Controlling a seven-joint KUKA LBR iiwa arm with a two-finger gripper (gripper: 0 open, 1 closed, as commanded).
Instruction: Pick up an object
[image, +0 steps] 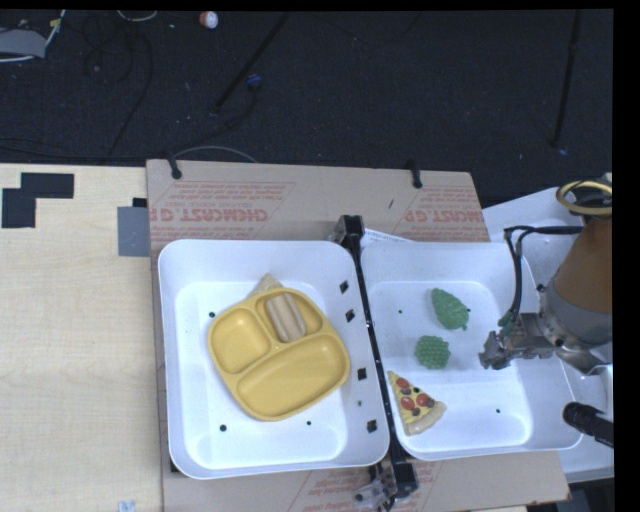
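Observation:
The right bin (470, 435) holds a green leafy toy vegetable (450, 308), a round green bumpy toy (432, 351) and a pizza slice (413, 401) near its front left corner. My gripper (497, 352) hangs low over the right side of that bin, about a hand's width to the right of the round green toy. Nothing shows between its tips. In the left bin (190, 420) lies a yellow divided plate (277, 356), tilted, with a tan hot dog bun (287, 316) in its upper right compartment.
The grey arm with its orange band (590, 275) comes in over the right bin's right wall. Black cables (516, 270) loop beside the wrist. A black divider (365, 340) runs between the bins. Brown cardboard (310, 205) lies behind them.

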